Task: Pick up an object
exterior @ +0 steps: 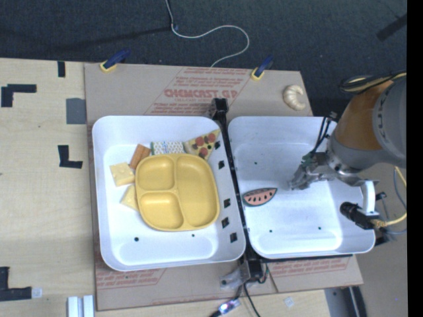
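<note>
Watermelon slice [260,197] left of gripper [301,179]

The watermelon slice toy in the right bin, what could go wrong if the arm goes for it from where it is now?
1. The flat red-and-green watermelon slice toy lies low on the bin floor, so the gripper may close above it and come up without it.
2. The slice sits close to the right white bin's left wall and the black divider between the bins, so a grasp there could hit them or push the toy against the wall.
</note>
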Motion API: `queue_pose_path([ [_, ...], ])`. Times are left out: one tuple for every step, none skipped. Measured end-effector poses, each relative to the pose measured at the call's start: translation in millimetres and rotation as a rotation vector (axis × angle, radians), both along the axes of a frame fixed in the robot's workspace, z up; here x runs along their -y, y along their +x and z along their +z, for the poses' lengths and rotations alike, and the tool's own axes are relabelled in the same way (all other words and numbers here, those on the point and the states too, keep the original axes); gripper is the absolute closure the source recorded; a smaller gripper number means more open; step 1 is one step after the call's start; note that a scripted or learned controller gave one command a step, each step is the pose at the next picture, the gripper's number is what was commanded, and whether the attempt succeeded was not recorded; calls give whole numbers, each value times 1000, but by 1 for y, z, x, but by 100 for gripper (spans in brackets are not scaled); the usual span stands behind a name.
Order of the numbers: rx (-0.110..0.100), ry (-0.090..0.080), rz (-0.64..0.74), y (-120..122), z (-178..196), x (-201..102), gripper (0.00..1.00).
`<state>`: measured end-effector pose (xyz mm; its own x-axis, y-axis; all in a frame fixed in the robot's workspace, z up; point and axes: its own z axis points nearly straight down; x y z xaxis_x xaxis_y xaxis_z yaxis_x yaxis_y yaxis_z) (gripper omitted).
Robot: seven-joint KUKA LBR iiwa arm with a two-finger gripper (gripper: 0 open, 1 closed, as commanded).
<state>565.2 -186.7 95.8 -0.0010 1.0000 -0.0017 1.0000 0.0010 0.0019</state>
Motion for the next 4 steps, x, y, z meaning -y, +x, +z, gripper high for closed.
queue_pose_path([
  [2,1,1,-2,61,-6,100],
  [1,1,1,-9,107,-6,100],
  [0,2,1,-8,130,-7,100],
  [-3,3,5,3,126,-51,100],
])
